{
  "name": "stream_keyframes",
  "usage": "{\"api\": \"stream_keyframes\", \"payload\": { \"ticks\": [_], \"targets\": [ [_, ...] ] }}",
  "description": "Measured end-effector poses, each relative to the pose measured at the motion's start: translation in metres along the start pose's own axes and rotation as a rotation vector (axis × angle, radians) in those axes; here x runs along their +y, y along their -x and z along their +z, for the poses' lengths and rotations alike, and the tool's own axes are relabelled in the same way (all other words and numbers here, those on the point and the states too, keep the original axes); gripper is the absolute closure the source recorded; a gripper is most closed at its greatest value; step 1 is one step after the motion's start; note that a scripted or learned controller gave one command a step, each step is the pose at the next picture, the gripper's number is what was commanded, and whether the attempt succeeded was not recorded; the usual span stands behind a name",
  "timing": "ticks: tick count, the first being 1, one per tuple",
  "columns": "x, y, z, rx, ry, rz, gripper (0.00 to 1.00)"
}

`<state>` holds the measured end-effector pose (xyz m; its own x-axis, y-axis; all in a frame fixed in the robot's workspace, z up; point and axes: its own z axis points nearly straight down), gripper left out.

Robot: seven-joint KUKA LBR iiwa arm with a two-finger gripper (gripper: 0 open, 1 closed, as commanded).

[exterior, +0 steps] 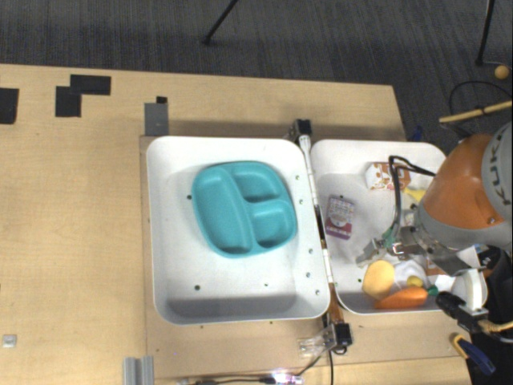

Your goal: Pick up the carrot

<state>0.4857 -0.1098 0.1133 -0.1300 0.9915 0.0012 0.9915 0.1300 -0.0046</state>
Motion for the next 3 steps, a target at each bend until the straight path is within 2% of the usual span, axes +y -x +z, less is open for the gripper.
{"api": "stream_keyframes", "payload": {
  "ticks": [1, 2, 3],
  "targets": [
    [0.006, -0.017, 0.025, -0.004, 0.011, -0.270, 0.00],
    [0.011, -0.017, 0.013, -0.008, 0.023, -0.271, 1.00],
    [0.010, -0.017, 0.013, -0.008, 0.022, -0.270, 0.00]
  ]
}}
